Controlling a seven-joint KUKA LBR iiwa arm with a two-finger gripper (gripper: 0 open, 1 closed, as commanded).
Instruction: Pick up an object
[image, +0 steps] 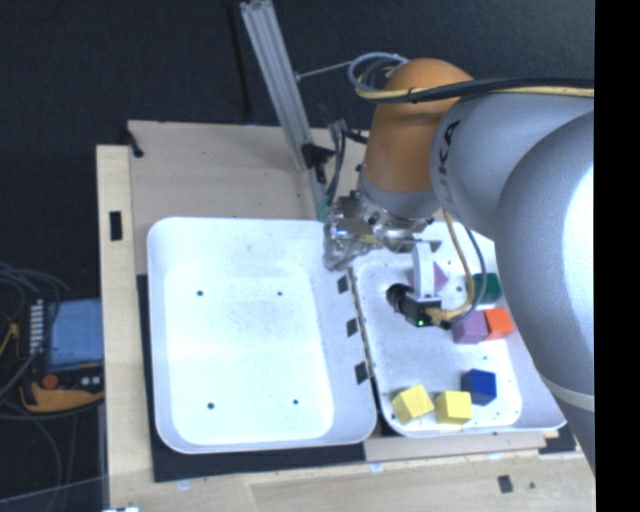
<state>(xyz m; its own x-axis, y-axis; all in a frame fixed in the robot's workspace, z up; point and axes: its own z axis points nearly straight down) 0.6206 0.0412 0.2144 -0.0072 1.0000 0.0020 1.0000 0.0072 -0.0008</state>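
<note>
Arm (520, 190) over the table (220, 170), which carries two bins, the left bin (240, 320) and the right bin (425, 360). The claw (345, 238) hangs at the right bin's far left corner, well apart from the blocks; whether it is released or clenched cannot be told. All blocks lie in the right bin: two yellow blocks (412, 403) (454, 405), one blue block (481, 385), one orange block (497, 322), one purple block (468, 328) and one green block (487, 287), partly hidden. A sound pick would centre over a single block, keeping its neighbours outside the claw.
</note>
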